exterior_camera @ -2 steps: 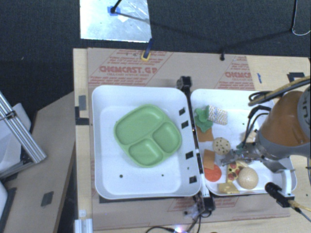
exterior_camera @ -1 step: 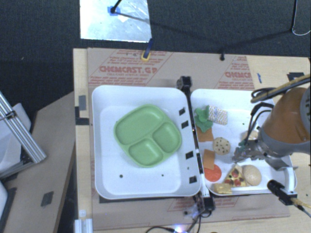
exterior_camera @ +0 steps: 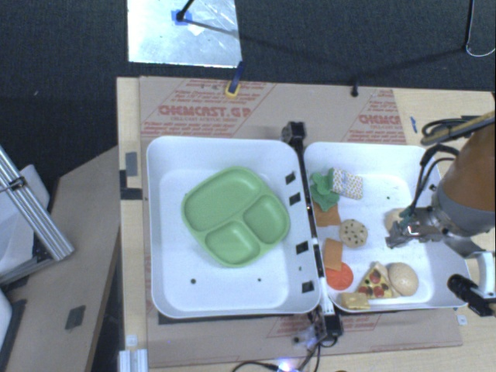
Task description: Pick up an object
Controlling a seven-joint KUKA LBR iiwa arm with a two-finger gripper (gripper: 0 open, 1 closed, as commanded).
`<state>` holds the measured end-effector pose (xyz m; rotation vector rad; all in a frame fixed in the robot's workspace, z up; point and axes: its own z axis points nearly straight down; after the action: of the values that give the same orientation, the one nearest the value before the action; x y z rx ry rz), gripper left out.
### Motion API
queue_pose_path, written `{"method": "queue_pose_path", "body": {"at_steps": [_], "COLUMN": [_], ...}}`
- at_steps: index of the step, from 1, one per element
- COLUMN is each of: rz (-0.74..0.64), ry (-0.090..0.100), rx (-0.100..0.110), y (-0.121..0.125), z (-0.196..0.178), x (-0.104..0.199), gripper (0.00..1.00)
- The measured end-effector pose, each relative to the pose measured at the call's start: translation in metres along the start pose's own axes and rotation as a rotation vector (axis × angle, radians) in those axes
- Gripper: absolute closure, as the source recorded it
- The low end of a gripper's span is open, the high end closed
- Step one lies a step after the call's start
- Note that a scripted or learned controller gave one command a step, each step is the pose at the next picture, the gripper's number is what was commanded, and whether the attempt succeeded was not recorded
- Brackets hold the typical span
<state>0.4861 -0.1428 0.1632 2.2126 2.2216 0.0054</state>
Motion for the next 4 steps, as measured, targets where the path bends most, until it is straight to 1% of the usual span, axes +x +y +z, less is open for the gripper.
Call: {"method": "queue_pose_path", "body": {"at_steps": [1,2,3,4], "rz": [-0.001,-0.001,-0.005,-0.005], "ry": [0.000,0.001,0.002,0.002], "rx": [0.000,0.003,0.001,0.001], "y": [0.006,0.007,0.065,0.119], "z": [-0.045,-0.062,-0.061,-0.055], "x": [0.005,0.005,0.027,0.058], "gripper": [1.00,1.00,1.00,1.00]}}
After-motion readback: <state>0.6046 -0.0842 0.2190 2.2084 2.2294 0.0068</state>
